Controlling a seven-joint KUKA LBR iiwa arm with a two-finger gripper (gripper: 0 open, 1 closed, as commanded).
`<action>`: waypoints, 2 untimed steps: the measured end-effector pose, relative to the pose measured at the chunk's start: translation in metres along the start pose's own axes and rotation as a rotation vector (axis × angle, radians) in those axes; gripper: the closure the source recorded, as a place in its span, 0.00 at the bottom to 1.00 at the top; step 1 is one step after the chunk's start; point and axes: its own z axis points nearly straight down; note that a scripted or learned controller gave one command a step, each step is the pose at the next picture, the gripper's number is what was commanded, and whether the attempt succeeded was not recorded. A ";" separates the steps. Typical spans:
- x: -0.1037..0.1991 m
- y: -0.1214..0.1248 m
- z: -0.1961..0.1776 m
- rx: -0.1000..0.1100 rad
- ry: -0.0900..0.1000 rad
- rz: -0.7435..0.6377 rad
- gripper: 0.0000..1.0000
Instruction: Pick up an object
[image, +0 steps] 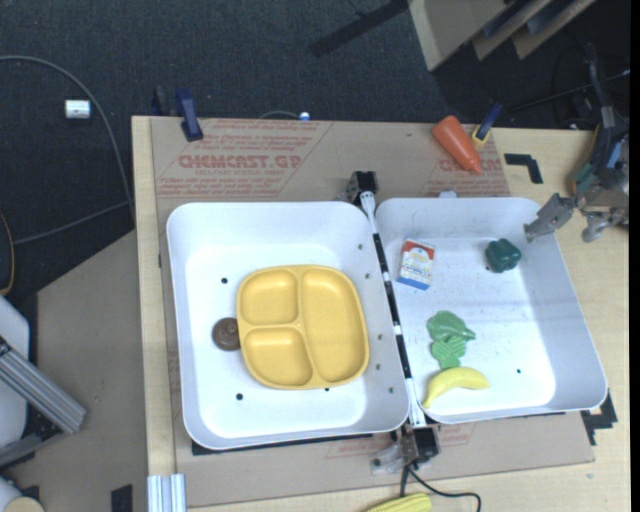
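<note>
Camera view: two white bins side by side on the bench. Left bin (190, 300) holds a yellow plate (302, 327) with three compartments, plus a small brown disc (226, 334) touching the plate's left edge. Right bin (560, 330) holds the pickable stuff: a small carton (417, 265) at far left near the divider, a dark green lump (503, 256) at far right, a light green toy (448, 337) mid-bin, and a banana (457, 381) at the near edge, just beside the green toy. An orange carrot (459, 145) lies on the bench beyond the right bin, outside both bins.

Gripper (570, 212) sits at the far right corner of the right bin, over the rim, with the arm coming in from the right. Jaws look spread, nothing between them; fingers are small here, so that is a moderate-confidence read.

Step in hand, as I judge it: approach, no target committed yet. Nearest candidate is the dark green lump, just left of the gripper and a bit nearer. To do it well: centre over the lump, keep the jaws wide on the descent, stay off the bin's right wall, close only once the fingers straddle it. It looks rounded, so it could squirt out if caught off-centre. Banana and green toy nearly touch, so there is a risk of a double grab or a nudge there.
</note>
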 end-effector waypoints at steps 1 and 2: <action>0.059 -0.015 0.107 0.003 0.003 -0.001 0.00; 0.098 -0.034 0.171 0.003 0.002 -0.001 0.00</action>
